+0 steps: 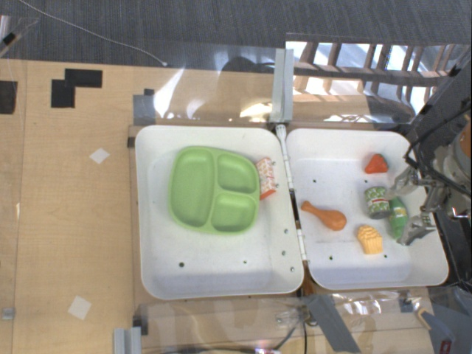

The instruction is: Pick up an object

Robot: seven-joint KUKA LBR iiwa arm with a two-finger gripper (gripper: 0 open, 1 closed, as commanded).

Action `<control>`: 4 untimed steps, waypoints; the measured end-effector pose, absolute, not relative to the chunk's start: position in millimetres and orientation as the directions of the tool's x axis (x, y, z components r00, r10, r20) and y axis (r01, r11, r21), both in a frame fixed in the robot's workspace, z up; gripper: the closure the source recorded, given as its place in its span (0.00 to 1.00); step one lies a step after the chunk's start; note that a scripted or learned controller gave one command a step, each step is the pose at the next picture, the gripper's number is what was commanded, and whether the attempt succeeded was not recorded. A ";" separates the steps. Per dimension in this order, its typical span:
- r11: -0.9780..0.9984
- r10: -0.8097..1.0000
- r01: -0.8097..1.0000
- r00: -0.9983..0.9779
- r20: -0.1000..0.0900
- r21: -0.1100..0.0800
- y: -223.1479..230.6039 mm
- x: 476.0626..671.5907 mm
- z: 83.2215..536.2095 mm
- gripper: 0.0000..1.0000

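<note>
The pick has not been made yet, as far as the view shows. The end effector [414, 203] sits low at the right edge of the right bin [332, 268], its two grey fingers [402, 183] spread apart, one above and one below a green bottle [397, 219]. The bottle lies between the open fingers but nothing grips it; it rests on the bin floor. I judge this to be the approach or pre-close stage: closing and lifting are both left to do.

The bottle looks like the target. It is small, bright green and elongated, lying on its side with its length running roughly up and down the view. Part of it is masked by the lower finger, so its full outline is uncertain. It looks like smooth, rigid toy plastic, which may slip under a poor pinch.

Taking the bottle as landmark: a green can [377, 201] with a banded label touches or nearly touches its left side, a yellow corn piece [370, 239] lies just below-left, an orange drumstick [324, 215] further left, and a red wedge [376, 164] above. The close can could be nudged or caught in the closing.

The left bin [162, 271], well to the left, holds a green tray [214, 189] and a small packet [266, 178] at the tray's right edge.
</note>
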State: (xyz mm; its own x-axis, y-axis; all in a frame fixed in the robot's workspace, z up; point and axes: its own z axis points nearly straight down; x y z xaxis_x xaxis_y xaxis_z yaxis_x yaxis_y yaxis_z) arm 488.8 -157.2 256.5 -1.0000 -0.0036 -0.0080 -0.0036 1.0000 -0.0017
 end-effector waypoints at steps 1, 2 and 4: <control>0.894 0.449 0.449 -0.894 -0.006 0.001 -169.3 538.9 193.5 0.00; 0.818 0.575 0.575 -0.818 -0.016 0.007 -133.3 565.9 90.6 0.00; 0.475 0.880 0.880 -0.475 -0.011 0.013 -98.0 553.5 91.2 1.00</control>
State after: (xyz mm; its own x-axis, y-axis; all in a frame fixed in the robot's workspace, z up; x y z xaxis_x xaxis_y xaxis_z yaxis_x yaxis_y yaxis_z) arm 553.5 -98.0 91.2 -0.4747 0.8801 -0.0112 0.8800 0.4748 0.0134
